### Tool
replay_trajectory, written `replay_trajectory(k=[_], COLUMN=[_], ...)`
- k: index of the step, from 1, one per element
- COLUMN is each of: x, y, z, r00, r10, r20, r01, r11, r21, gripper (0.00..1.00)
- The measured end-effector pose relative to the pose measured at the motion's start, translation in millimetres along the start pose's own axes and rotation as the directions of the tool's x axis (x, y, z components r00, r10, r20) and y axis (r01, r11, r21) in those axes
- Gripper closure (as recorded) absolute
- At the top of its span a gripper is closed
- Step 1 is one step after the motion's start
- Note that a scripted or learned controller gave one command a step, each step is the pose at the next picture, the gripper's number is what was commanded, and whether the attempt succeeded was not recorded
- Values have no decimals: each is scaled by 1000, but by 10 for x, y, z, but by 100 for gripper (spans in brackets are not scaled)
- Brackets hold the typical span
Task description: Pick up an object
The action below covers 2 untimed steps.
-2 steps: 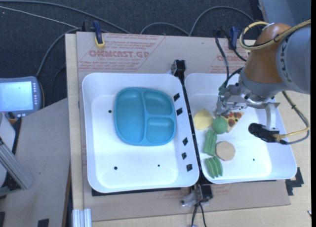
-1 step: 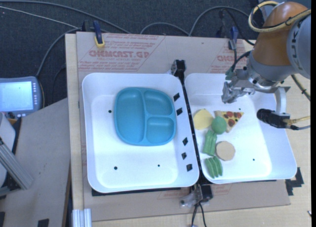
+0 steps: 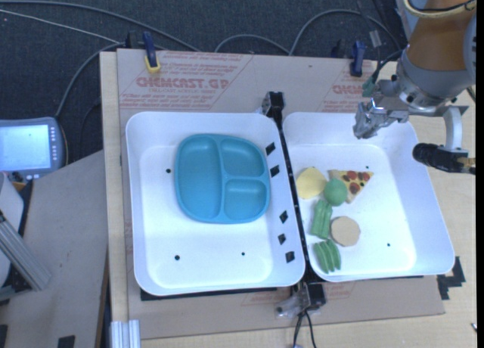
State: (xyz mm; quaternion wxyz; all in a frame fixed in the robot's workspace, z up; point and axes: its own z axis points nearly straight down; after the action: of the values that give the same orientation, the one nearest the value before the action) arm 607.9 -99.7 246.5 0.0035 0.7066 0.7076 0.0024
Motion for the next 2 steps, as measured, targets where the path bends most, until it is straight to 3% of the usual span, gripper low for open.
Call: replay_trajectory(k=[1, 2], x=[1, 556], y=[12, 12], z=[-333, -338], r00=[1000, 1000], r10=[0, -3], r20=[-1, -3], r01=[0, 3], r11=[1000, 1000], r21=[3, 9], gripper=[100, 100])
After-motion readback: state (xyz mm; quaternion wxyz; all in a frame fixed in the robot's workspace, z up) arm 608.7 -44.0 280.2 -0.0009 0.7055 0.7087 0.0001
